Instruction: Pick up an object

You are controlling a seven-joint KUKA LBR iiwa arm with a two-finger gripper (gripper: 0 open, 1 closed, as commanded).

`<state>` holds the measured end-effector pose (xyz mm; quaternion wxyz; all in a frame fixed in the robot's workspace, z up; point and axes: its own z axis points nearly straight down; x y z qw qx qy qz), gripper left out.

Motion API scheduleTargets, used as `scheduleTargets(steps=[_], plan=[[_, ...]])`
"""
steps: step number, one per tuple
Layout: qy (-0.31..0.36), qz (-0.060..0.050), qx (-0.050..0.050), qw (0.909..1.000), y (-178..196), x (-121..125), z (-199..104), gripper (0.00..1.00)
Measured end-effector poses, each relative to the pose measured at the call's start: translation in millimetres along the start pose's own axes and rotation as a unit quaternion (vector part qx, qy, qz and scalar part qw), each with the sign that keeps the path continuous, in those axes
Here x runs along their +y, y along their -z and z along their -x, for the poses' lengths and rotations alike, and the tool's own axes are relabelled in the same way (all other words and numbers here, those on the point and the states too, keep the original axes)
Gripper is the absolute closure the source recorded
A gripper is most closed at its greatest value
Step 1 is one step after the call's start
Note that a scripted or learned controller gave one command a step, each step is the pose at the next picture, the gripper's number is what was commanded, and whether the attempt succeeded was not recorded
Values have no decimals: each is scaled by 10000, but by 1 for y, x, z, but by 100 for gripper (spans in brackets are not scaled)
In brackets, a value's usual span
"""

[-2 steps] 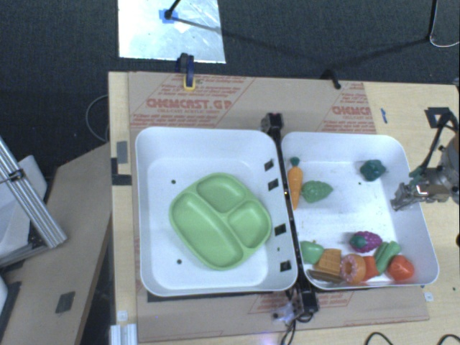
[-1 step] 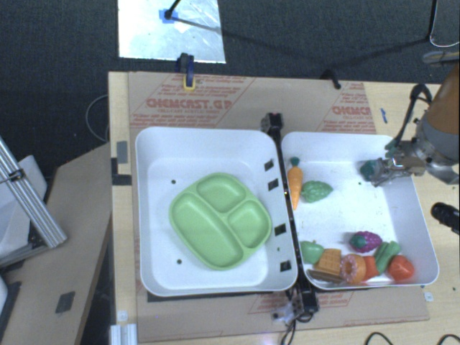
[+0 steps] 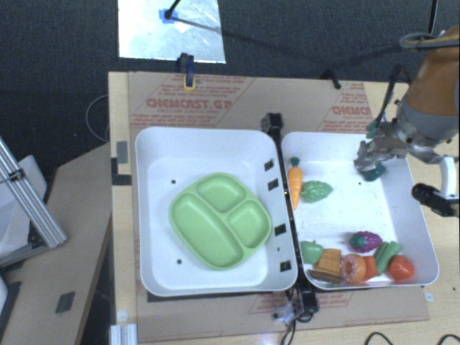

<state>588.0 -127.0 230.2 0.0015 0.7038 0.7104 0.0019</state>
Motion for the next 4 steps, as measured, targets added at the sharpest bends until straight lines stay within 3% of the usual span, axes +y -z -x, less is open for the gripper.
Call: scheduleTargets(steps=[1, 2, 4], plan=[[1, 7, -2, 10000, -1, 51, -31, 100], [-12, -1, -5, 10000, 4, 61, -45, 100], [-27, -15, -7, 10000, -15, 52, -43, 100]])
